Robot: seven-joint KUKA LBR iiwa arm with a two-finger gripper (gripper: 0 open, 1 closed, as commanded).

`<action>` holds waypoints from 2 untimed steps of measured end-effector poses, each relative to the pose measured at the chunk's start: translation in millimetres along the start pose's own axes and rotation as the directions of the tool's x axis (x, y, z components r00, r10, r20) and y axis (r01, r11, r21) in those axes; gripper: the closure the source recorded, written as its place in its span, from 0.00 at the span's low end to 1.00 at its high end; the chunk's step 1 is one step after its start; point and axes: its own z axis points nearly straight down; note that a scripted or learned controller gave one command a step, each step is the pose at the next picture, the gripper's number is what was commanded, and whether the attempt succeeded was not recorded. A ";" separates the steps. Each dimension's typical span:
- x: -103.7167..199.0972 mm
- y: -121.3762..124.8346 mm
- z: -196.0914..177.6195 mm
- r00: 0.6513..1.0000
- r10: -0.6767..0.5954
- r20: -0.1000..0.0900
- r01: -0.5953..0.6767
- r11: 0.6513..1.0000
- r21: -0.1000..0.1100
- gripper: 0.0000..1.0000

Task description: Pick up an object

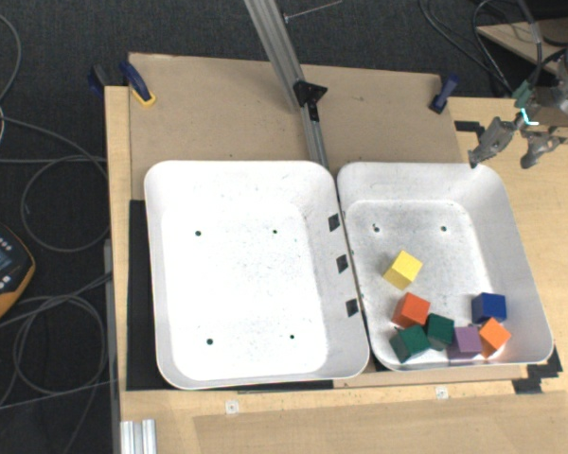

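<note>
We are seeing the gripper (507, 149) hanging at the upper right of the frame, fingers spread and gripping nothing, likely waiting clear of the right bin (511, 218). The blocks are sitting bunched at lower right, the yellow block (403, 270) standing apart, seemingly easiest to pick. We are reading no labels.

Seven small coloured blocks (444, 324) lie clustered in the right bin's (511, 216) near corner.

Arm (559, 83) cut off by the right frame edge, upper right. Purple cube (467, 340) partly hidden behind orange cube (493, 335), lower right.
</note>
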 end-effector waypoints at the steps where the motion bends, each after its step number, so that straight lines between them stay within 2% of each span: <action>1: 0.1 0.6 -3.2 1.000 -0.002 0.002 0.002 1.000 -0.004 0.00; 2: 6.9 8.7 49.0 1.000 -0.002 0.001 0.002 1.000 0.000 0.00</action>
